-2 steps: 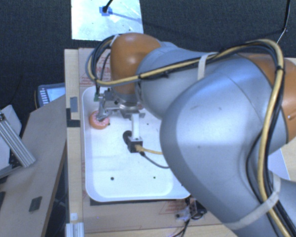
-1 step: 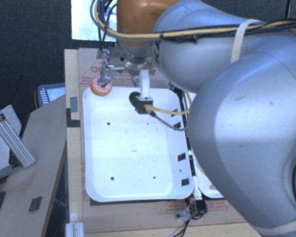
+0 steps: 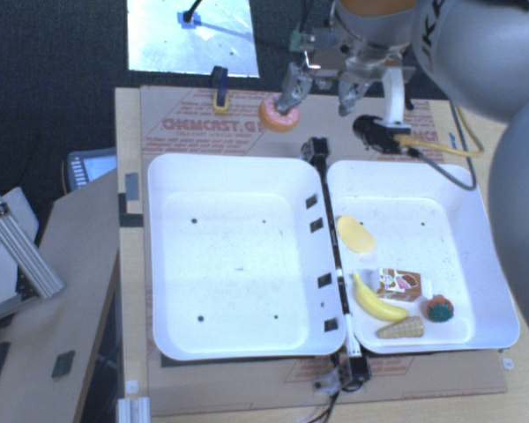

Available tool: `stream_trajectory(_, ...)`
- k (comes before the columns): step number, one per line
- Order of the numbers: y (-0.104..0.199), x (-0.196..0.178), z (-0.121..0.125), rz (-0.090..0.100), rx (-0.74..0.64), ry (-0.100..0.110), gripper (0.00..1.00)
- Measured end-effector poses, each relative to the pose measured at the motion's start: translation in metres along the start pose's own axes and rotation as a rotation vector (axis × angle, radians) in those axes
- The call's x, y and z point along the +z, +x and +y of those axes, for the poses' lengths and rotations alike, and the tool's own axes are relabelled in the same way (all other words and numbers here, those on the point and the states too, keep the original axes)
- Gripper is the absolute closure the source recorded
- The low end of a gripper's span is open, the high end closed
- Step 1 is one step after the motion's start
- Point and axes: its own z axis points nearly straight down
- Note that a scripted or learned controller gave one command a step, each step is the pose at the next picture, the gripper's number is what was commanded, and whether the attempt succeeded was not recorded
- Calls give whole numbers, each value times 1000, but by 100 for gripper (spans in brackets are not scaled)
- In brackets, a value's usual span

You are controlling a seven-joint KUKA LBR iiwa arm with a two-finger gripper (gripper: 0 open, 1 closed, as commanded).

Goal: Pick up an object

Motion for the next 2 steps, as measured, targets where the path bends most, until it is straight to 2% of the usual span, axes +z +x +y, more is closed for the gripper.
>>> stream_trajectory(1, 53, 157, -55, 1, -17, 30, 0)
stream_trajectory(2, 50, 137, -50, 3, -15, 13, 100)
